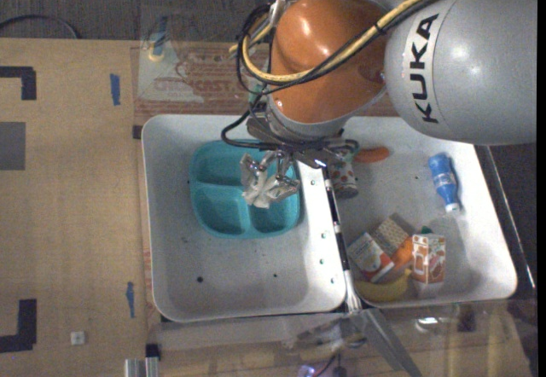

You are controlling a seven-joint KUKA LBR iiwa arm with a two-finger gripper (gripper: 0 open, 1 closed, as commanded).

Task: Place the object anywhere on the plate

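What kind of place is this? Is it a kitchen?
More likely a robot lab than a kitchen. A big grey arm marked KUKA reaches over two white bins; one holds a teal plate, the other toy-like food packs. Blue tape marks dot the bench.

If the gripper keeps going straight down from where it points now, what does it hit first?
Most likely the teal plate in the left bin: the gripper points down over the plate's right side, with a pale crumpled object at its tip. Height above the plate is unclear.
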